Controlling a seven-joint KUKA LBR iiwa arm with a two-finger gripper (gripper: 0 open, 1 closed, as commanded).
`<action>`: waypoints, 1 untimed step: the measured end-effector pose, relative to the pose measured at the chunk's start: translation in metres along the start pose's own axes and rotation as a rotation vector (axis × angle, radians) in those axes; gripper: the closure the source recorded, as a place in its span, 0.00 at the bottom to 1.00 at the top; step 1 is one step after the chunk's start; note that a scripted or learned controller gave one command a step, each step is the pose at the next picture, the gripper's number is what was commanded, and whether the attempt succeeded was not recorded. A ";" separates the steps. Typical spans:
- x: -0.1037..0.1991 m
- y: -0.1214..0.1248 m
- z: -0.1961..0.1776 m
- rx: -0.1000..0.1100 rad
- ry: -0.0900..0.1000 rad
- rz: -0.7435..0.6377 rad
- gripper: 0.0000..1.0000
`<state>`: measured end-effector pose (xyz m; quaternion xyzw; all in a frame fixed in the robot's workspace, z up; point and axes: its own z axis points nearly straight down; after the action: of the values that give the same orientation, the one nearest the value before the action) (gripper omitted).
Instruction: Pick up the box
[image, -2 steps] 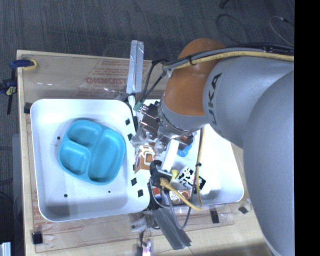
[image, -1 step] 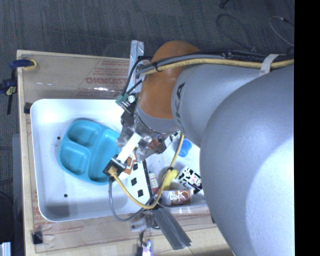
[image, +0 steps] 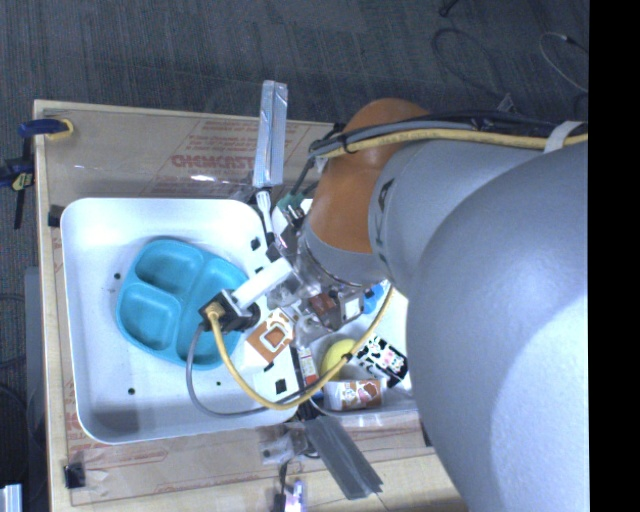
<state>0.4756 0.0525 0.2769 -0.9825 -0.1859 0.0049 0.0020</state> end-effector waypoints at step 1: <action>0.027 -0.024 -0.088 -0.004 0.007 0.087 1.00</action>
<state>0.4927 0.0844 0.3645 -0.9897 -0.1433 0.0010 0.0004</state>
